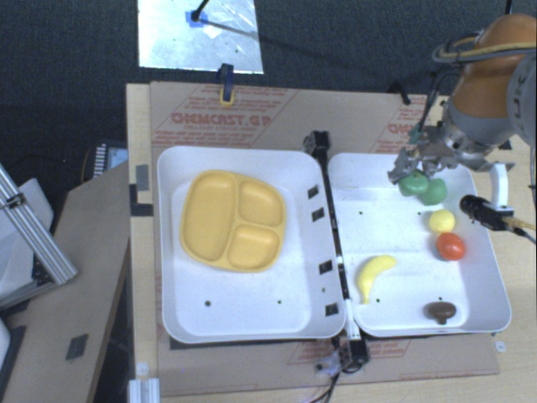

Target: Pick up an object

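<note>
We see our gripper low over the right bin, touching a green object, finger state unclear to us, yellow ball nearby.

we look down at a slant from one fixed camera above the bench, far enough back to take in both white bins whole; the gripper sits toward our upper right, the bins spreading left and below it.
</note>
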You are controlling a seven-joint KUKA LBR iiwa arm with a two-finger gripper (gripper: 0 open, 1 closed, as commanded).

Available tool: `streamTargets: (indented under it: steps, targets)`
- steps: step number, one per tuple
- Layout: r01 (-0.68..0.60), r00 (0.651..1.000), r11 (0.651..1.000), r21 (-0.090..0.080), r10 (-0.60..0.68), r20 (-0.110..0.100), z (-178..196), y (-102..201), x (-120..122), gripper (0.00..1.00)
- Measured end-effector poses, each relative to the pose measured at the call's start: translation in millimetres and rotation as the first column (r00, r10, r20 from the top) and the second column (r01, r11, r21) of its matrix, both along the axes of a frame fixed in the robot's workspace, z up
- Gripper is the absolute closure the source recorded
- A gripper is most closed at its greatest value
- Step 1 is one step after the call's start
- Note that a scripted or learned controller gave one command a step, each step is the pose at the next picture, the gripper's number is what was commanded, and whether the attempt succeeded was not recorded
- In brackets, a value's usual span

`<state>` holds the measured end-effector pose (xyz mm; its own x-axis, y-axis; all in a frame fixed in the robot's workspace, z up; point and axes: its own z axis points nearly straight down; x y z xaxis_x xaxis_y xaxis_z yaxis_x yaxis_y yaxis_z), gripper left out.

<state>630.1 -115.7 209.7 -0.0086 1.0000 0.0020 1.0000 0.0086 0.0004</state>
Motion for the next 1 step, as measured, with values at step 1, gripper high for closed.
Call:
streamTargets:
  steps: [1]
  targets:
    - [-0.001, 1.000, 1.000, 0.000, 0.001, 0.001, 14.0, 50.3, -17.2, 1.00]
